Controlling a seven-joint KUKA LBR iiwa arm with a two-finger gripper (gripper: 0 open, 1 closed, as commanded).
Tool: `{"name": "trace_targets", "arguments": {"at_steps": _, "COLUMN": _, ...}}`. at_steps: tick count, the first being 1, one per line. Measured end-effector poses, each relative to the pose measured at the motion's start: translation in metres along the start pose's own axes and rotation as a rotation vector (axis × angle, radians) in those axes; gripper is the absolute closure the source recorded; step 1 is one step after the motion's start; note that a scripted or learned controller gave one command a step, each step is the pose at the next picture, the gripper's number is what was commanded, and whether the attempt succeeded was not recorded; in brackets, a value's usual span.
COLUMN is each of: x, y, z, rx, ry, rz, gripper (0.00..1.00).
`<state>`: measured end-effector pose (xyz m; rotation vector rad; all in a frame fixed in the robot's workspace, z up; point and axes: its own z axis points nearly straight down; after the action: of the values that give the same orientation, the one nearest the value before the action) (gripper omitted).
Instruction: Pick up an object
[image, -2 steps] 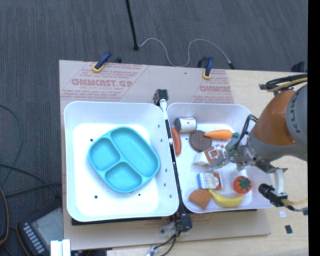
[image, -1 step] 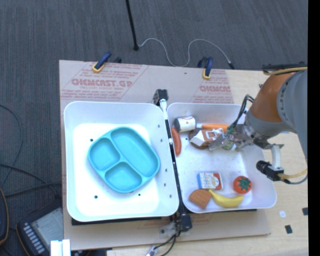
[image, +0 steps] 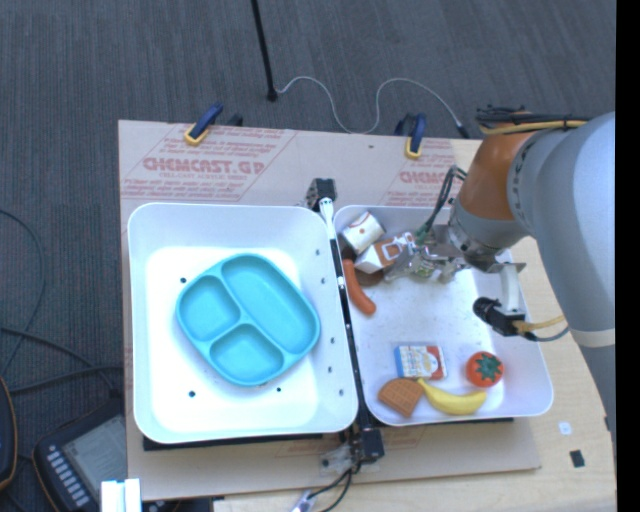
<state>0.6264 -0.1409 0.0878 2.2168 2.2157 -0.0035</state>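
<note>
A blue plate (image: 248, 318) with three parts is seen in the left bin (image: 150, 400). In the right bin (image: 530, 395), toy food is spread out: a banana (image: 452, 399), a tomato (image: 485, 369) and a small box (image: 418, 360) at the lower right, a sausage (image: 358, 290) near the middle wall. The gripper (image: 415, 257) is placed low in the upper part of the right bin, beside a brown and white block (image: 375, 256). Whether it is open or closed cannot be told.
</note>
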Motion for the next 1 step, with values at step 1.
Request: {"name": "trace_targets", "arguments": {"at_steps": 1, "x": -0.0477, "y": 0.0398, "z": 0.0021, "rx": 0.014, "ry": 0.002, "rz": 0.001, "gripper": 0.0}}
